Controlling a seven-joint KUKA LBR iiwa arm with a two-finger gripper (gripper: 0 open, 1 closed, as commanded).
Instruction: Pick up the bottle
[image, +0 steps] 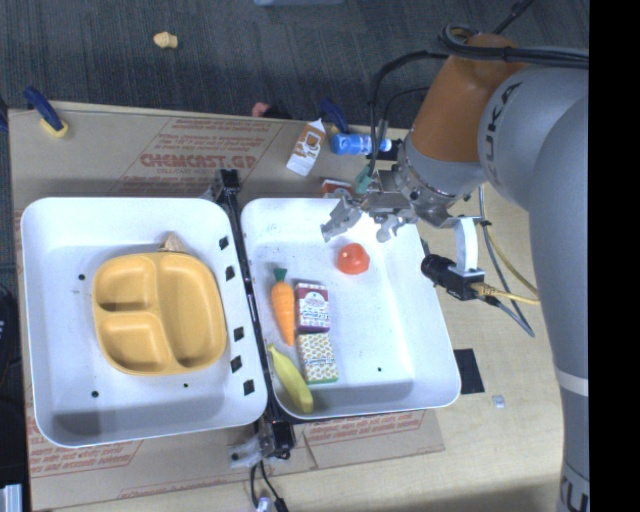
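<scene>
Cardboard-covered tabletop (200, 150) aside, the open, empty gripper (360, 222) is hung over the round red tomato-like toy (352, 259), which could be grasped instead of a bottle.

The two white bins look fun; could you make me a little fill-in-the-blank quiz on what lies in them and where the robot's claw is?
1. The yellow divided plate lies in the ____ bin.
2. The carrot lies in the right bin, beside two small ____ standing end to end.
3. The gripper hangs above the far end of the right bin, near a small ____ tomato-like thing.
4. The banana lies at the right bin's ____ edge.

Missing words: left; cartons; red; near
</scene>
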